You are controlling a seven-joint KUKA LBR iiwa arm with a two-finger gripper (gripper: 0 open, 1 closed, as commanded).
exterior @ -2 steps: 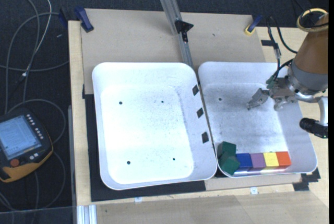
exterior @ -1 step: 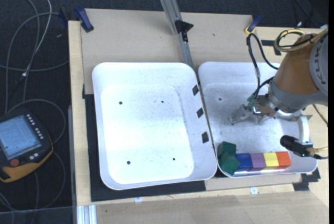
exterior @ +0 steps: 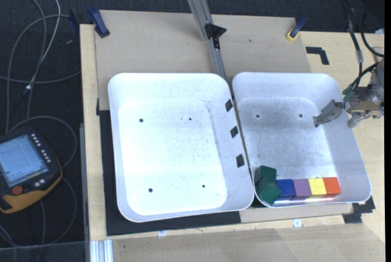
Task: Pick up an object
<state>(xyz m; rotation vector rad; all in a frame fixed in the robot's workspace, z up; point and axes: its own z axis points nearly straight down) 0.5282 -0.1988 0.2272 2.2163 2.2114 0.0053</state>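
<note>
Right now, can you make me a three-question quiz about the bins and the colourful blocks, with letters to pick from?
1. Where do the blocks lie?
A. left bin
B. right bin, near edge
C. on the cardboard

2. What colour is the block at the row's right end?
A. orange
B. green
C. purple

3. What is the gripper doing?
A. gripping a block
B. pressing the left bin
C. over the right bin, apart from the blocks

Answers:
1 B, they line the near rim of the right bin.
2 A, the orange block ends the row.
3 C, it sits up-frame of the row with nothing between its fingers.
</note>
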